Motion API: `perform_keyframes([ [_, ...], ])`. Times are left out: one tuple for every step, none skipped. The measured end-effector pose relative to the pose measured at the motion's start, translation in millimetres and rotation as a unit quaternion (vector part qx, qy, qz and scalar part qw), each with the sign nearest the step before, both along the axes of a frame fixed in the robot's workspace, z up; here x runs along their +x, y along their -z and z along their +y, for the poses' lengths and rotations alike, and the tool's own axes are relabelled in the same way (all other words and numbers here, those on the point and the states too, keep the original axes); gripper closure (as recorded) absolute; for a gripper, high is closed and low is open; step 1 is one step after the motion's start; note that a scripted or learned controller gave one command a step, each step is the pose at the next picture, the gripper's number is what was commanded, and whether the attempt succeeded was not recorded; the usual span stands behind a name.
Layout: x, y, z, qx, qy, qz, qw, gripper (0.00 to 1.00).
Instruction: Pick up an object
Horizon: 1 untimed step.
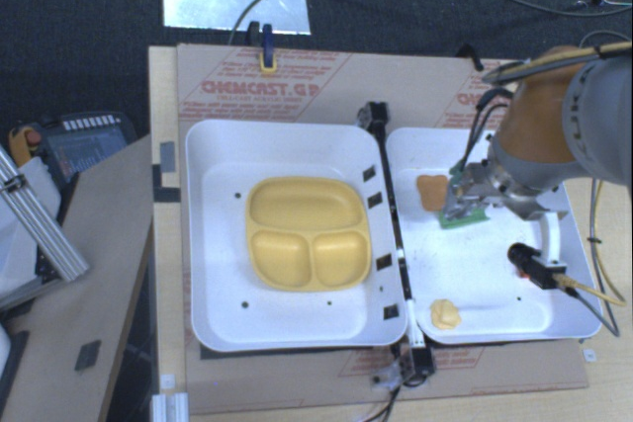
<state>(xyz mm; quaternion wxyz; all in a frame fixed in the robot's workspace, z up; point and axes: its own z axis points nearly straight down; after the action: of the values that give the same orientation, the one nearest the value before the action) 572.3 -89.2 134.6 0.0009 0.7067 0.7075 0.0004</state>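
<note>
My gripper (457, 205) is low in the right bin (495, 311), near its back left part. A small flat green object (465, 217) lies right under the gripper tip, partly covered by it. An orange-brown block (430, 192) sits just left of the gripper, close to it or touching. A small pale yellow lump (445, 314) rests near the right bin's front left corner, well away from the gripper.
The left bin (213, 242) holds a yellow divided plate (307, 232) with three compartments. A black divider (388, 212) runs between the bins. The arm's grey and orange body (554, 128) overhangs the right bin's back right part.
</note>
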Motion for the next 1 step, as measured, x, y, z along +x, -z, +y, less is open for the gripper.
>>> perform_keyframes([
  [-1.9,-43.1,-1.4,0.0001,-0.001,-0.001,1.0,1.0],
])
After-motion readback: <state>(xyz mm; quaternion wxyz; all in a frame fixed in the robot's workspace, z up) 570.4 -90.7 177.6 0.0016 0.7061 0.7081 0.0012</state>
